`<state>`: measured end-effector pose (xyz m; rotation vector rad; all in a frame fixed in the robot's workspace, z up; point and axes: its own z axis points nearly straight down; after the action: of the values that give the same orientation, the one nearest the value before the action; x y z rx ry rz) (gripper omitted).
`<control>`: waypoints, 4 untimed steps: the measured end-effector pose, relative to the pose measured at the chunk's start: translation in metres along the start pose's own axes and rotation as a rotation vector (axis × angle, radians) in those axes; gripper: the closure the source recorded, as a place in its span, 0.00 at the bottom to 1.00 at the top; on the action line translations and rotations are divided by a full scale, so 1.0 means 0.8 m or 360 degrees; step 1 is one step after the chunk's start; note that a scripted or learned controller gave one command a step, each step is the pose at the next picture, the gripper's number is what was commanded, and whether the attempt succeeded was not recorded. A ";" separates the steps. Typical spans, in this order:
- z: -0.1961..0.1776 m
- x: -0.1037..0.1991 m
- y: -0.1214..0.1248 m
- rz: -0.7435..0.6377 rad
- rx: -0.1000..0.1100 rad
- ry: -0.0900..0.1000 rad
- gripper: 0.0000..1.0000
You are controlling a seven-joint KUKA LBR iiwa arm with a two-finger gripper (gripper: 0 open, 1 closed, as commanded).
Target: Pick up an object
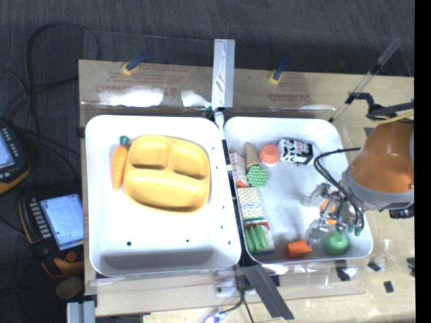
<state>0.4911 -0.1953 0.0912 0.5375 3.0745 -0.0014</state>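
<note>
The task names no single object, so the likeliest candidates are those nearest the tool point(331, 222), which is low inside the right bin point(296, 128), at its near-right corner. A green ball point(336, 243) lies just below the tool, almost against the bin's near wall, and an orange block point(298, 249) lies just to the left of that ball, along the same wall. The tool's metal parts show above the ball, but I cannot tell how far its fingers are spread, nor whether anything sits between them; the ball appears to rest on the bin floor beside them rather than in a grip.

Farther from the ball, along the right bin's left wall, a row of things runs from far to near: a tan cone-like piece point(251, 154), a green dotted round piece point(257, 176), a checked box point(250, 203) and a green bundle point(258, 237). Toward the far wall lie a small orange cup-like thing point(269, 155) and a black-and-white object point(294, 151).

The arm point(385, 163), grey with its orange band, enters from the right, above and to the right of the ball.

Left of the right bin, touching it side by side, is the left bin point(101, 247). It holds a large yellow divided tray point(168, 172) and a toy carrot point(119, 165) just beside the tray's left edge. Both bins rest on the tabletop point(168, 86).
</note>
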 end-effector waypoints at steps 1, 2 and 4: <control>0.001 -0.009 -0.029 -0.0317 -0.0002 0.0011 0.00; -0.012 -0.010 -0.029 -0.0320 0.0003 0.0008 1.00; 0.002 -0.017 0.005 -0.0144 0.0008 0.0019 0.00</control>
<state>0.5048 -0.1964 0.0900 0.3999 3.1085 -0.0078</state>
